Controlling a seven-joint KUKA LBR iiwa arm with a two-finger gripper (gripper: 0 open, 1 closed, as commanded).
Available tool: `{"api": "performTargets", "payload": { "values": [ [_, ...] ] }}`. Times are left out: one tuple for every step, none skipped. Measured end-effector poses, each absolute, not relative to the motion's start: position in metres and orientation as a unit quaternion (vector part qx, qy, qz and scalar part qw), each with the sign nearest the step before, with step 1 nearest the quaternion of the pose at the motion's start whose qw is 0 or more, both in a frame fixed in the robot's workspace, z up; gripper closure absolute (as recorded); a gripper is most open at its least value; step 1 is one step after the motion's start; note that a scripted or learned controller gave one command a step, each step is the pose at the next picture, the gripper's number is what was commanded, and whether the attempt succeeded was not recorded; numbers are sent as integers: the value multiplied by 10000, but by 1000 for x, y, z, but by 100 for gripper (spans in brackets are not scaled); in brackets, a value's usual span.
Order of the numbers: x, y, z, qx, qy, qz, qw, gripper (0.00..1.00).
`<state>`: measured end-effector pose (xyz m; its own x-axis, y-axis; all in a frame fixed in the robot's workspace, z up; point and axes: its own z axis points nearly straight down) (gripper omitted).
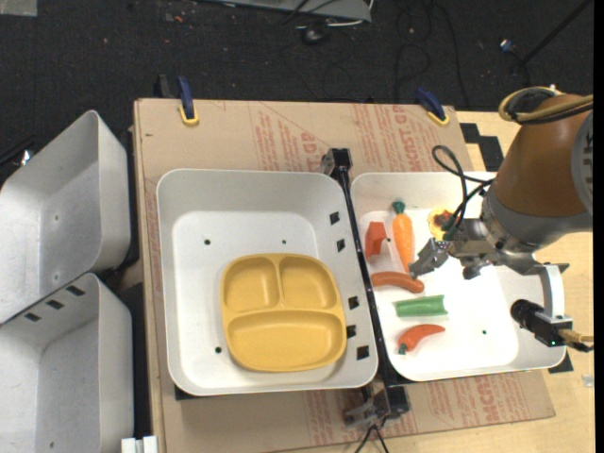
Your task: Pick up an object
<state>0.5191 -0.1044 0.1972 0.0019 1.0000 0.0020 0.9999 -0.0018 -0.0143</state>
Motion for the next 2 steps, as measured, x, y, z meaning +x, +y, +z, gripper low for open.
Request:
{"api": "performTargets", "payload": {
  "values": [
    [522,-104,204,-7068,-7074,2,5,0],
    [514,-106,143,-7078,-7064,16,24,0]
  ]
}}
